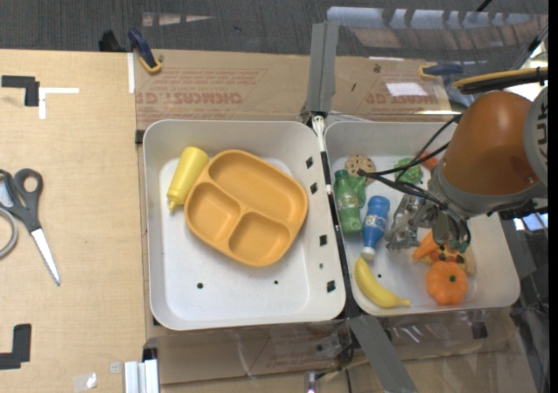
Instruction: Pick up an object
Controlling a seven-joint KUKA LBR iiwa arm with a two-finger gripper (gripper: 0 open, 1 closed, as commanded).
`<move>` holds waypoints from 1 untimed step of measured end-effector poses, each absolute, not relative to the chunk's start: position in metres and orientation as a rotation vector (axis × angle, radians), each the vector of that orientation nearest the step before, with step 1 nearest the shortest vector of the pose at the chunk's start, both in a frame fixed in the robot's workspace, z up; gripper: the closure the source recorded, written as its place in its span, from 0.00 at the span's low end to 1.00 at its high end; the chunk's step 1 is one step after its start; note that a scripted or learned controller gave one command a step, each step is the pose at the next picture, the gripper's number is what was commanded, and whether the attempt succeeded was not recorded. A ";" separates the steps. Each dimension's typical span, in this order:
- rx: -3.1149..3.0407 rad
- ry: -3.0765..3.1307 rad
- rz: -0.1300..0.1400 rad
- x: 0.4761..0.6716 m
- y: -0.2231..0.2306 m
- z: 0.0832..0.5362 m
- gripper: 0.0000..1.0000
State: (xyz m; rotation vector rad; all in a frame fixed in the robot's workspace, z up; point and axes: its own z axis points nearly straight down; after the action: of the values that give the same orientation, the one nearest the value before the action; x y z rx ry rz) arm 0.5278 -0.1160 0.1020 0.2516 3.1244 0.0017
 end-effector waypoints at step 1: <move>0.826 3.032 0.000 0.489 -0.111 0.091 1.00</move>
State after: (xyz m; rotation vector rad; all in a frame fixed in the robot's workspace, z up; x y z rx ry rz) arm 0.4893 -0.1113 0.0913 0.8258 3.0317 -0.0004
